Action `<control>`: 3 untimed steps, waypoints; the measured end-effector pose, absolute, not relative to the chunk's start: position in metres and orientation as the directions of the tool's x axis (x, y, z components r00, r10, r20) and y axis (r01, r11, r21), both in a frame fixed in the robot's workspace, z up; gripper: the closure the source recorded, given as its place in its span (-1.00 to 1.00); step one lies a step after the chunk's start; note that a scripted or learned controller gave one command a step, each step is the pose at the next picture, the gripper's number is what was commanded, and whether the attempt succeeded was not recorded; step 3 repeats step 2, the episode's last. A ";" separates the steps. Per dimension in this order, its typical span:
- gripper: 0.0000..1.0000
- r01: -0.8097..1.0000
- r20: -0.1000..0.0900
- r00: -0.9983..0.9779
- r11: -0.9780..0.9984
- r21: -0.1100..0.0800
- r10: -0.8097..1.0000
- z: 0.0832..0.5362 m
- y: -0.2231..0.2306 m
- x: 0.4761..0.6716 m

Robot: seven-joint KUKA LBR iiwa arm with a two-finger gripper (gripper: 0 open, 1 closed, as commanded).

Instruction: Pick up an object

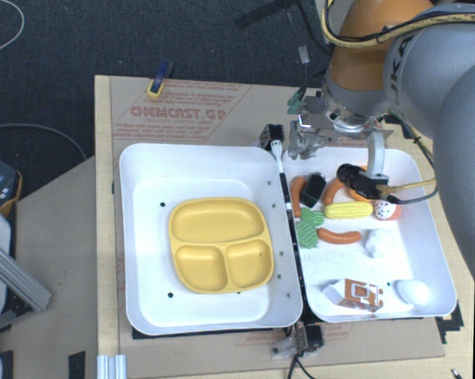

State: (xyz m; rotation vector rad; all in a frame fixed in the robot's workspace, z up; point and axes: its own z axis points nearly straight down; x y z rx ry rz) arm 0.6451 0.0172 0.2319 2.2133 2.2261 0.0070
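Nearest, a printed carton (358, 294) and a white egg (411, 291) are seen lying at the front of the right bin (413, 249). They are well apart from the rest, so either could be reached with room on all sides. Beside it, the left bin (143, 220) is taken up by a yellow divided plate (218, 242), laid flat in the middle. Being broad and shallow, it is judged a poor thing for a narrow grip.

Further in, the right bin's things are crowded together. A sausage (338, 236) is laid crosswise, just beside a green piece (309, 225). Behind them the corn (347, 210) is set close against a spotted ball (385, 211). Behind the green piece a black block (313, 187) is propped against an orange piece (297, 191), near the wall shared by the two bins. Such crowding is judged to come from loose tipping rather than arranging, and a grasp made there may catch a neighbour.

Farthest, the gripper (304, 139) is held above the right bin's far left corner, over the rim rather than among the things. Nothing is seen held by it, and whether it is open or closed cannot be told. No object is yet lifted. The block and the orange piece lie closest to the gripper and are judged the likeliest targets.
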 end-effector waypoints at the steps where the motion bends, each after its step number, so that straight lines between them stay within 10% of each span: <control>1: 1.00 1.000 0.000 0.000 0.000 -0.003 1.000 0.231 0.018 0.629; 3: 1.00 1.000 -0.001 0.000 0.000 0.003 1.000 0.235 0.013 0.636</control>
